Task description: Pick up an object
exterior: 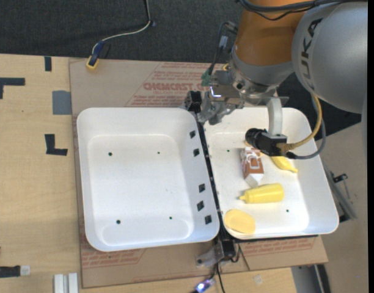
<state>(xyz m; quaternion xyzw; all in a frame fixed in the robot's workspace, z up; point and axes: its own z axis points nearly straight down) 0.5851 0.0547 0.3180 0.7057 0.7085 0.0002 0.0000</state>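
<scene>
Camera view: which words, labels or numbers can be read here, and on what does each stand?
"KUKA", partly cut off, on the arm's grey casing.
Red print on the cardboard sheet behind the bins: too faint and blurred to read surely.
Label on the small carton in the right bin: too small to read.

The wooden bench (pixel 28 182) bears a cardboard sheet (pixel 162 84) with two white bins (pixel 89 163) side by side.
</scene>
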